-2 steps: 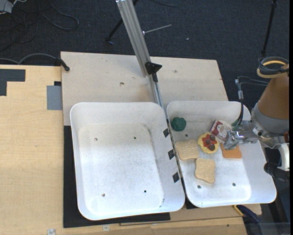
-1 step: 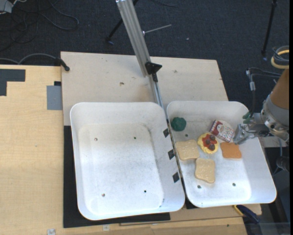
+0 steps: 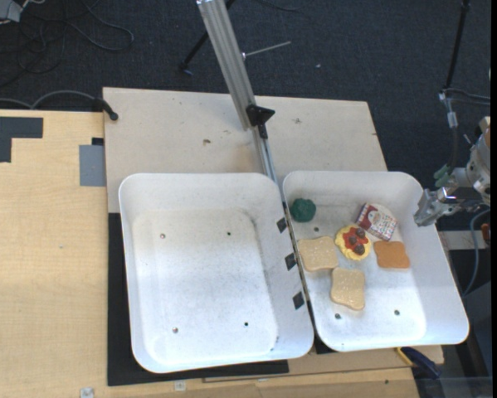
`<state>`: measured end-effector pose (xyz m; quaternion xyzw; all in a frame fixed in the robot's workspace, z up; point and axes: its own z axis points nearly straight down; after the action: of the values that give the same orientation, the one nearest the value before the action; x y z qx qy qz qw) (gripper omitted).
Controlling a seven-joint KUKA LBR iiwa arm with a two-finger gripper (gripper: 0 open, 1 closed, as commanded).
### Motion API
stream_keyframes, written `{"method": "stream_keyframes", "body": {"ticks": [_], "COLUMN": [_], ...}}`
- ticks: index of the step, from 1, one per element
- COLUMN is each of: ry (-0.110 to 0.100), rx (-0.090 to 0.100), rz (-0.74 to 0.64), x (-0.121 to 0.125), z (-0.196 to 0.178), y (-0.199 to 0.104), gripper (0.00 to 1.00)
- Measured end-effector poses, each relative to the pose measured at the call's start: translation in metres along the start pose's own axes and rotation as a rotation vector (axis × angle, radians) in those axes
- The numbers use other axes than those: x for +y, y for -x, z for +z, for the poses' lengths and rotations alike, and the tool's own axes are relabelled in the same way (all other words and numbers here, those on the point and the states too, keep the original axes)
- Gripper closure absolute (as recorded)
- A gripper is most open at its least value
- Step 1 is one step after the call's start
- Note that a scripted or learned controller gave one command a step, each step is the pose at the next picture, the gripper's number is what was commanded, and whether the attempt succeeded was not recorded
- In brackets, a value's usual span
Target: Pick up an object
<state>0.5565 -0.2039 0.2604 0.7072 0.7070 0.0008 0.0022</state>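
The right bin (image 3: 397,326) holds several small items: a green ball (image 3: 303,210), two tan bread slices (image 3: 318,254) (image 3: 348,288), a yellow tart with red berries (image 3: 353,242), a red and white packet (image 3: 377,220) and an orange slice (image 3: 392,255). My gripper (image 3: 431,207) hangs at the right bin's right rim, beside and above the packet, apart from every item. Nothing shows between its fingers.
The left bin (image 3: 198,272) lies beside the right one. A slanted aluminium post (image 3: 231,65) rises behind the bins from a beige board (image 3: 190,131). A wooden bench top (image 3: 41,247) spreads to the left.
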Motion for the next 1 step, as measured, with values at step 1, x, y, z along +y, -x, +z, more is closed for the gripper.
{"method": "stream_keyframes", "body": {"ticks": [1], "ry": [-0.006], "rx": [0.005], "rz": [-0.004], "x": [0.0061], "z": [-0.0038], "y": [-0.0470], "gripper": [1.00]}}
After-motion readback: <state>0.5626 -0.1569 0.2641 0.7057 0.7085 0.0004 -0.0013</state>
